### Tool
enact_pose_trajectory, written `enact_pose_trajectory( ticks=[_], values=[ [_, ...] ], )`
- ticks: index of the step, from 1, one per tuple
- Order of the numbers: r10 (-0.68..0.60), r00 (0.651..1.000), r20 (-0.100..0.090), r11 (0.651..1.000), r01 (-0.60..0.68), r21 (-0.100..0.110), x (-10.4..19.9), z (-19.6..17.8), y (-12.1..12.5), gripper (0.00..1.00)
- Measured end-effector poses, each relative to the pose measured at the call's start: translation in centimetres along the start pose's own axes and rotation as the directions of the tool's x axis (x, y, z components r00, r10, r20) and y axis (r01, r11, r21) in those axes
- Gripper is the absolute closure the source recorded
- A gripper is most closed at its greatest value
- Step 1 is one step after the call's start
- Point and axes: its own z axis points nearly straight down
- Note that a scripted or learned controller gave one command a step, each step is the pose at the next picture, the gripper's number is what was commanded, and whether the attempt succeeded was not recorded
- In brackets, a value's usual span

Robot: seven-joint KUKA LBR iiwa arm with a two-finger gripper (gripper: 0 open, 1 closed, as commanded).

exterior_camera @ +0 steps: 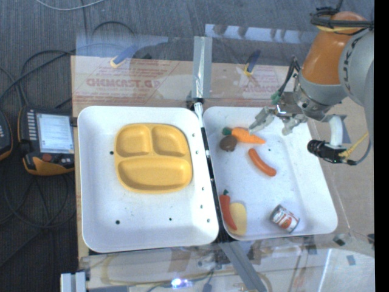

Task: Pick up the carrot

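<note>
Spread-fingered, empty metal two-finger gripper (pixel 276 119) beside tapered orange plastic carrot (pixel 247 136); best straddled mid-length, clear of brown lump (pixel 228 143).

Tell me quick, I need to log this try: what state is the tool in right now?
Tool: open, holding nothing, just right of the orange carrot in the right white bin.

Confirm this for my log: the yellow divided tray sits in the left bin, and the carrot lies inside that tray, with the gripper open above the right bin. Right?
Not quite. The carrot lies in the right bin, at its far end beside a brown item, not in the yellow divided tray. The tray does sit in the left bin, and the gripper is open above the right bin, as the camera view shows.
</note>
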Motion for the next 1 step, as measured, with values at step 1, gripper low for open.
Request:
enact_pose_trajectory(
  ticks=[1],
  values=[
    [-0.243,0.970,0.001,0.970,0.243,-0.002,-2.24,10.24,2.81,0.00]
  ],
)
